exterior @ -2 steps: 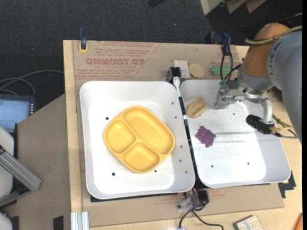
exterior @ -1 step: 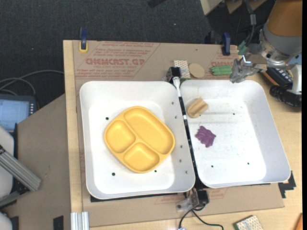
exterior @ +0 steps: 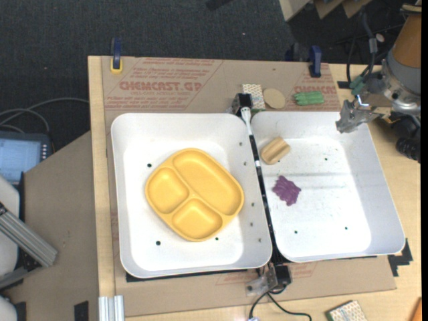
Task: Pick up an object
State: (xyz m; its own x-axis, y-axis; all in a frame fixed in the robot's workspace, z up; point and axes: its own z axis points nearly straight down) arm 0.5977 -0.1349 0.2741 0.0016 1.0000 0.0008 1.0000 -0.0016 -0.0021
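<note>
The brown protective sheet (exterior: 200, 79) covering the table beyond the two bins carries red print: "CHEMCAST GP" reads in large letters above the left bin, with a line of smaller red text over it too fine to make out; a second, partly hidden copy of the same print sits further right

Both bins (exterior: 134, 233) look like smooth, slightly glossy white plastic. The yellow tray (exterior: 194, 192) in the left one is smooth, glossy plastic. The table (exterior: 167, 85) top is matt brown paper with red print. The tool (exterior: 349, 120) looks like dull grey metal.
</note>
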